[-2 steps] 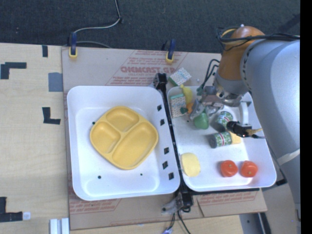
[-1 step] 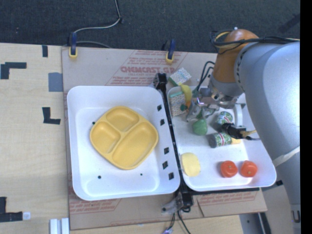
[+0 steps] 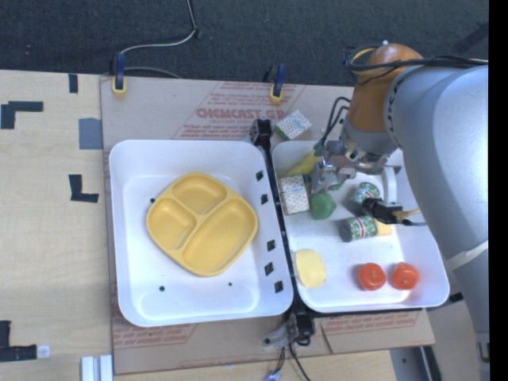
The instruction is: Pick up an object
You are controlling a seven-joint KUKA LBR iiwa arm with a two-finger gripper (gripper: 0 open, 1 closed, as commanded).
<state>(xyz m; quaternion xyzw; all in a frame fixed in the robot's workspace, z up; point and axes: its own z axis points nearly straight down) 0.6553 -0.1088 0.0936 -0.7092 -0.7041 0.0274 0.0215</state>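
Observation:
My gripper reaches down into the upper part of the right bin, just above a green ball. A yellow banana-like piece lies to its left, and a checkered packet sits beside the bin's left wall. To the gripper's right are a small can and a green-labelled can lying on its side. A pale yellow piece and two red tomatoes rest near the bin's front. The arm hides the fingertips.
The left bin holds a yellow divided plate. Another checkered packet lies on the cardboard behind the right bin. Two clamps pin the cardboard's back edge. The grey arm covers the right bin's right side.

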